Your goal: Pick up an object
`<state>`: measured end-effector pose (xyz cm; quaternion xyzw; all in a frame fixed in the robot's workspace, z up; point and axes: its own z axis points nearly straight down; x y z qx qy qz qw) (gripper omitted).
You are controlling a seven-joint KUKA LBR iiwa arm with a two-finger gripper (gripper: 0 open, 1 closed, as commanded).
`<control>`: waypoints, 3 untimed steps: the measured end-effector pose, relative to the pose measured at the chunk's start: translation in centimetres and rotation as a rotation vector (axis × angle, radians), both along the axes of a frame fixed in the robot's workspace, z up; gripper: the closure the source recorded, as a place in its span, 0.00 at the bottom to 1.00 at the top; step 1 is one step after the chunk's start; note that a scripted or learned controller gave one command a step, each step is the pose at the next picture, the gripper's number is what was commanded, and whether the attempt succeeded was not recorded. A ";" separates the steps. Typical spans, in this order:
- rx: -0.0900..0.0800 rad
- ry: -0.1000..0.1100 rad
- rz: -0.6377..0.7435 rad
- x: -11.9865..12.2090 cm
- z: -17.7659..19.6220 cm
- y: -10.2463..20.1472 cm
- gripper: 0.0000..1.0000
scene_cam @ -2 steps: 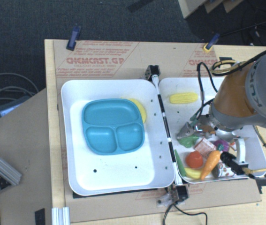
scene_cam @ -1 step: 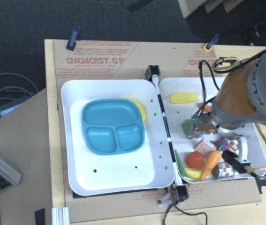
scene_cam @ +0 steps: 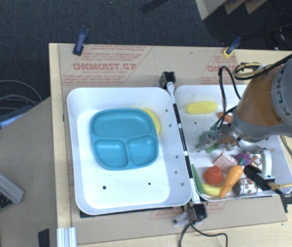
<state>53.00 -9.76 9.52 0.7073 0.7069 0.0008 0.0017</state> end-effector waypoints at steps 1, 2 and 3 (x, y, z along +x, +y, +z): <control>0.001 0.004 0.001 3.8 -1.1 -1.8 0.00; 0.002 0.005 0.001 1.9 -1.1 -0.2 0.00; 0.000 0.003 0.000 2.2 -1.1 -4.5 0.00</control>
